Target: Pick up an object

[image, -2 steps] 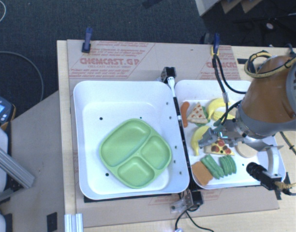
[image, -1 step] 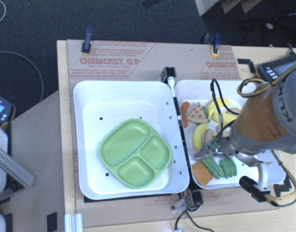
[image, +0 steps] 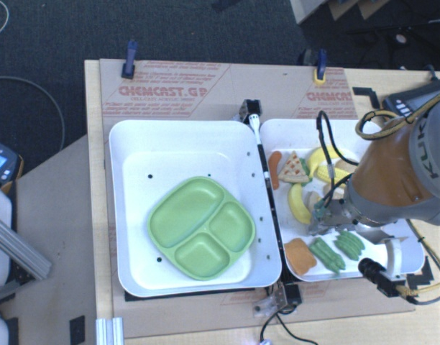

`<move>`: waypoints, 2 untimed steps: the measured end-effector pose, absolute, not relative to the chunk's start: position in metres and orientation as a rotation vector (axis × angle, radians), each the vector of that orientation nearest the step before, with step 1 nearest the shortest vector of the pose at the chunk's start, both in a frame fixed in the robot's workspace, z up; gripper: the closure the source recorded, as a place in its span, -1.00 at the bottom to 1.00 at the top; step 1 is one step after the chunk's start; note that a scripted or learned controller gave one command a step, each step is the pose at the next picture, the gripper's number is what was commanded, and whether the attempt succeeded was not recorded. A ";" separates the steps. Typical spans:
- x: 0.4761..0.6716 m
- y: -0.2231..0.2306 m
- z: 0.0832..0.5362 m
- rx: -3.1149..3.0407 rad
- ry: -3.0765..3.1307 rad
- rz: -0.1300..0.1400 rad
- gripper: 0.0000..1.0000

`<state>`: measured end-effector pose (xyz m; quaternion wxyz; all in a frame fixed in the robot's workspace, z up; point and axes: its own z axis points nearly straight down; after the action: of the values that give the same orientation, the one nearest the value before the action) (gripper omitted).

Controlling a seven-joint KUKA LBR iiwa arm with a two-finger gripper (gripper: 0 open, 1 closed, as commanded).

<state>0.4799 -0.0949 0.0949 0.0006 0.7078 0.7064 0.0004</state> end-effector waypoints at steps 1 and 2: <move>0.481 -0.086 0.272 2.208 2.216 0.015 1.00; 0.489 -0.113 0.156 2.229 2.224 -0.009 1.00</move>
<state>0.4890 -0.1130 0.1556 -0.0035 0.7080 0.7062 -0.0028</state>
